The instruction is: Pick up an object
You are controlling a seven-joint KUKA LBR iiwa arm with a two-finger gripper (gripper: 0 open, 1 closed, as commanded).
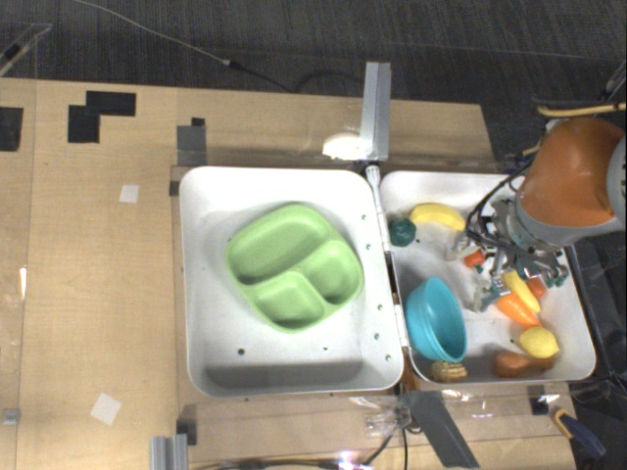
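The claw (503,272) hangs low in the right bin (586,360), near its right wall — whether its grip is spread or closed, I cannot tell. Just beside it lies a carrot (519,308), with a lemon (538,341) toward the front right corner. A banana (438,216) sits near the back edge, a blue bowl (436,319) by the left wall. The left bin (206,262) carries a green tray (295,264).

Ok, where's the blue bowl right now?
The blue bowl lies tipped on its side in the right bin, against the wall shared with the left bin, just above a brown cookie.
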